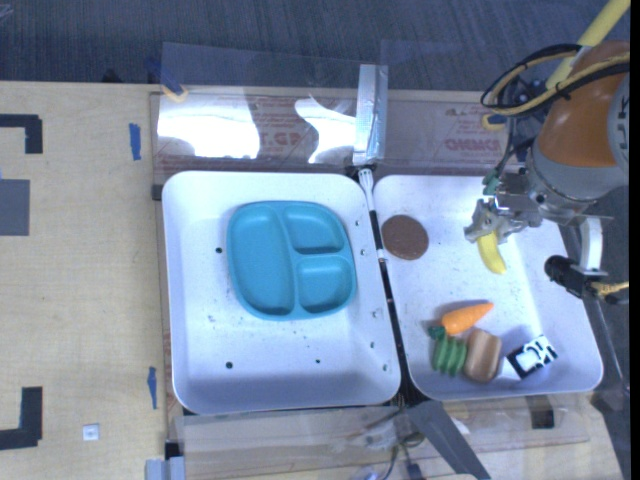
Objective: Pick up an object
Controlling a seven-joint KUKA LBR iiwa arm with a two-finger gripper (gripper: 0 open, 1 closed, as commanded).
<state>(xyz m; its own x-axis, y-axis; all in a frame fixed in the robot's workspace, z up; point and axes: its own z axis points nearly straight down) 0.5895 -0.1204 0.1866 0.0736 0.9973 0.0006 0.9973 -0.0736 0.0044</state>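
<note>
Where the right bin (560,373) lies smooth, a curved yellow banana (492,255) rests — slim.

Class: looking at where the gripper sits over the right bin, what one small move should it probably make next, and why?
Probably lower straight down a little: the gripper sits directly over the banana in the right bin, and the view doesn't show a secure grasp on it.

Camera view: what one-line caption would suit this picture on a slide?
Robot gripper hovers at a yellow banana in the right bin; a blue divided plate sits in the left bin.
</note>
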